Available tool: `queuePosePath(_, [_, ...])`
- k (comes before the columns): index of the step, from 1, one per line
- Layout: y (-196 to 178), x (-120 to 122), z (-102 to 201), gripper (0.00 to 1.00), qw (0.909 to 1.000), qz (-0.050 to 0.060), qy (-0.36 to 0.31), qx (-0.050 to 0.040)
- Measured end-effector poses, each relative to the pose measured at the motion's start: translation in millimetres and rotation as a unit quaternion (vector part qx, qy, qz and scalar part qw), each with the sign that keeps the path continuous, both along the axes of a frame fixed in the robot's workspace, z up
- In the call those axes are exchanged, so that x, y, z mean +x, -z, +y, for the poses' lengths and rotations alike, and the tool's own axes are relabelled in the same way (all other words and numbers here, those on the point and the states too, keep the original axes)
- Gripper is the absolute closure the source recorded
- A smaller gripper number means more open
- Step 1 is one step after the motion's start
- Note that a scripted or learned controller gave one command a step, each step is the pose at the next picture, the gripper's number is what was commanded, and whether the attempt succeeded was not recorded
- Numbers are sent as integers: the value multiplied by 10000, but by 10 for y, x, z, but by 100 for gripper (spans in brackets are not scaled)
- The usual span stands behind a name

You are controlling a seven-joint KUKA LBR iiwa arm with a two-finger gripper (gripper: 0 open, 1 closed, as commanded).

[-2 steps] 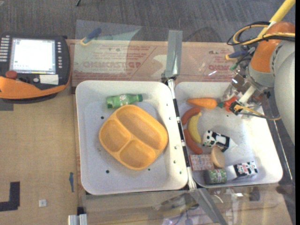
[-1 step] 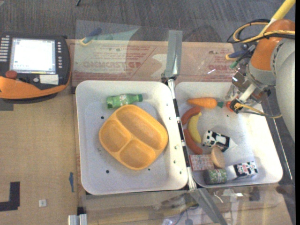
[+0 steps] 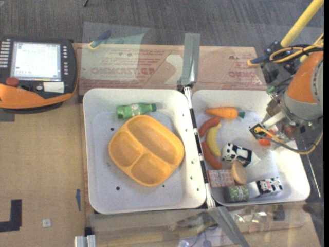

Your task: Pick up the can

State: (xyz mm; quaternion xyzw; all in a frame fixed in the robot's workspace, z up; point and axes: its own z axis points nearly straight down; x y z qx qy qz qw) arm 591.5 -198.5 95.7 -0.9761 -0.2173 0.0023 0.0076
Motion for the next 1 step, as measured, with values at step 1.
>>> queuePosePath(1, [-178,-1119,-64,100,9932,29,1163,-11])
